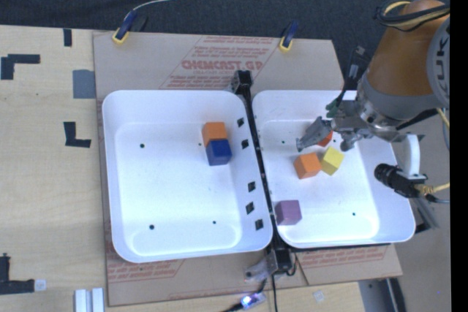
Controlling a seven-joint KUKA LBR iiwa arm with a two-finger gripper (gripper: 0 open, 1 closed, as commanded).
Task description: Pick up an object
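The right bin [365, 226] holds an orange cube [308, 165] with a yellow cube [332, 161] touching its right side, and a purple cube [287, 212] near the front left corner. My gripper [327, 138] hangs just behind the orange and yellow cubes. Its fingers [311, 135] are spread open. A small red patch [326, 136] shows between them, mostly hidden by the gripper, and I cannot tell what it is. In the left bin [131, 230] an orange block [215, 131] sits against a blue block [218, 151].
A black divider strip [251, 157] runs where the two bins meet. The arm's orange band [406, 47] and wrist hang over the right bin's back right. A black cable fitting [395, 179] juts out over the right rim. Both bins rest on a cardboard sheet [219, 62].
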